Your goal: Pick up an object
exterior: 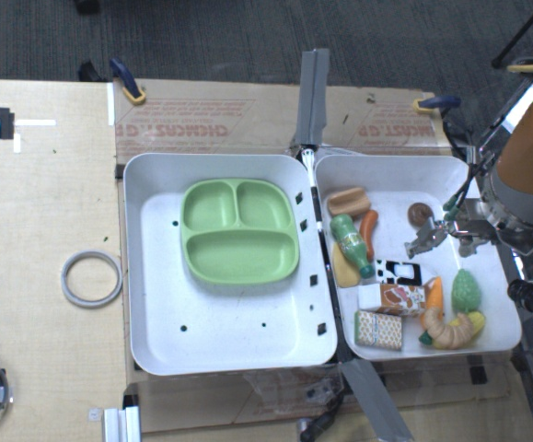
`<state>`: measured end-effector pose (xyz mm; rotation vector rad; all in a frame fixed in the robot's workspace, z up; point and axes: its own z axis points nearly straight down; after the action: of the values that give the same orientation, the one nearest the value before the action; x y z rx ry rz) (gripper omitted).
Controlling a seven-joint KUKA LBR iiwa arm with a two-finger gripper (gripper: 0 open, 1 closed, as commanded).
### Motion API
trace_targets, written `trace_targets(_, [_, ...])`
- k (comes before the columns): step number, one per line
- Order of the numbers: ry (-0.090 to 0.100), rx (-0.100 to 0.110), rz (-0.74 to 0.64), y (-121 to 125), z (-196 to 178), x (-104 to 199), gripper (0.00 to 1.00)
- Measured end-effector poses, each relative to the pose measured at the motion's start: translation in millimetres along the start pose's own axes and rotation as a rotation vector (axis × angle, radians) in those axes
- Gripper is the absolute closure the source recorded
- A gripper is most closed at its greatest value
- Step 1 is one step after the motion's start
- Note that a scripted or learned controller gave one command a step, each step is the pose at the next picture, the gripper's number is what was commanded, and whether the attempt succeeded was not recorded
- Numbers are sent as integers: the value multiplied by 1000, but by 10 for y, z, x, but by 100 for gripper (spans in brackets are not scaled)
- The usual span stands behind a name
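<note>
- Camera view: the gripper (pixel 429 238) hangs over the right bin (pixel 390 168), above a bare patch between the brown round object (pixel 420 214) and the black-and-white carton (pixel 399 271). Nothing shows between its fingers, so no object is picked up yet; choosing, closing and lifting are all left to do.
- Candidates lie in the right bin: a green bottle (pixel 351 243), hot dog (pixel 348 200), carrot (pixel 368 229) and green leafy toy (pixel 466 292).
- The left bin (pixel 146 274) carries a green divided plate (pixel 239 231).
- Whether the gripper is released or clenched cannot be told: it is small and blurred. The arm is cut off at the right.
</note>
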<state>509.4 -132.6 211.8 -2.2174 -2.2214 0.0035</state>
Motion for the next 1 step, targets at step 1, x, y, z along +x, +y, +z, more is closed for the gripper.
trace_targets(1, [-1,-11,-51,-239,907,320,0])
